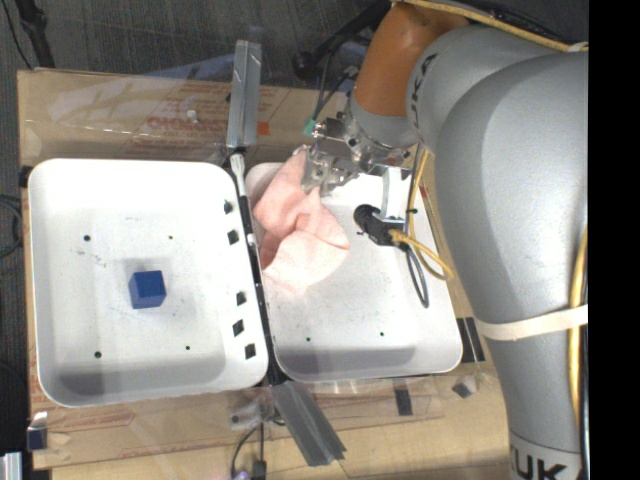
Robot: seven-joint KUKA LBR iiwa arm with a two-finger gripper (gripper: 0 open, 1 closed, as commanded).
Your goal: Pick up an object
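Observation:
A pink cloth (296, 230) lies in the right bin (380, 338), against its left wall. Its upper corner is drawn up into a peak that meets my gripper (322, 175). The gripper hangs over the bin's far left corner and is shut on that corner of the cloth. The rest of the cloth drapes down and to the left onto the bin floor. A small blue cube (147, 288) sits on the floor of the left bin (60, 368), left of centre and far from the gripper.
The grey arm and its orange band (395, 53) cover the right side of the right bin. A black cable end (374, 225) and yellow cables (425, 258) hang just right of the cloth. A grey divider rail (243, 88) stands behind the bins.

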